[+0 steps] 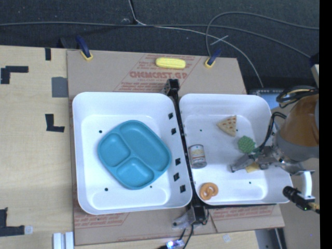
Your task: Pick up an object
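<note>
Camera view: both white bins seen from above on the desk; my arm comes in from the right of the frame.
Where I am: my gripper is low in the right bin, in its lower right part, reaching toward the left of the frame.
Fingers: dark and close together at the tip; I cannot tell whether they are open or closed, and I see nothing clearly held between them.
Nearest thing: a small yellowish piece lies right against the fingers, just to their lower right; it may be partly under me.
Green piece: just above the fingers, toward the upper part of the frame, near but apart as far as I can judge.
Others in this bin: metal can to my left; orange pretzel to the lower left; tan wedge further up.
Left bin: blue divided tray, well apart from me.
Judgement: the coming move turns on the yellowish piece, since it sits closest; I would need to centre on it before closing.
</note>
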